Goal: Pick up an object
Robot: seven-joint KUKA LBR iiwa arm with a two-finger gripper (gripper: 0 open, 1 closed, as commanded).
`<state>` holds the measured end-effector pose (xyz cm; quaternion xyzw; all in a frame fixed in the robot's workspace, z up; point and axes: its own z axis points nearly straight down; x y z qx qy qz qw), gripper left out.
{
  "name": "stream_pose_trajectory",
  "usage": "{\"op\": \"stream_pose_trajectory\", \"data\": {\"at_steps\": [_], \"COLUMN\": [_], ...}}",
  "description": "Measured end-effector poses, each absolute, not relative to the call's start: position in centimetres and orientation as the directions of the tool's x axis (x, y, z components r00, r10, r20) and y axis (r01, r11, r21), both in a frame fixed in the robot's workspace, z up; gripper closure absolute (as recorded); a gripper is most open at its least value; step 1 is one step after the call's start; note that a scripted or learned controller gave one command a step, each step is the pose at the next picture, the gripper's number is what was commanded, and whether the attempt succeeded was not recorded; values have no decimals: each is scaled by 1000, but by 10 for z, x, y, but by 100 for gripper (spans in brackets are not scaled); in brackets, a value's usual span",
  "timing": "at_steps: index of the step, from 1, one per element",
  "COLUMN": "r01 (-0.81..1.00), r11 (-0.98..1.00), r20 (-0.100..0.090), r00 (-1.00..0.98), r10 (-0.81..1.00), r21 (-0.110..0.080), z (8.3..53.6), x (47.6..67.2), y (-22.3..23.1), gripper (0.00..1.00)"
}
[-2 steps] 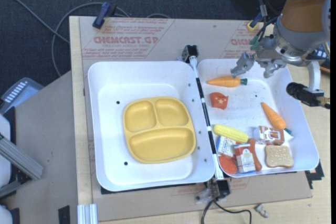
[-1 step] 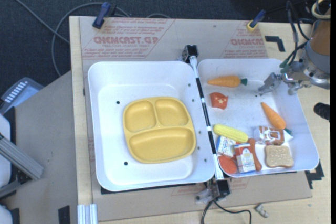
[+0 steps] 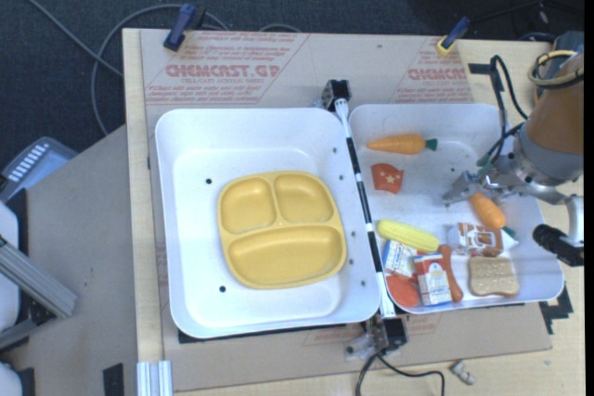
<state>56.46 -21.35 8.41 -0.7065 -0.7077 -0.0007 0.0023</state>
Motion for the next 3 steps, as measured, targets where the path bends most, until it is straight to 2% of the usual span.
{"op": "stream_pose_trajectory", "data": {"at_steps": [1,2,3], "r01": [1000,1000,1000], "r11": [0,2,2], "r20": [1,2,1], "r00": [0,-2,-2], "r10": [1000,1000,1000], "r21": [1,-1,2], "z": [95,85,185], "x": [565,560,534], "y": [-215,-131,-50], "gripper": [100,100,100]}}
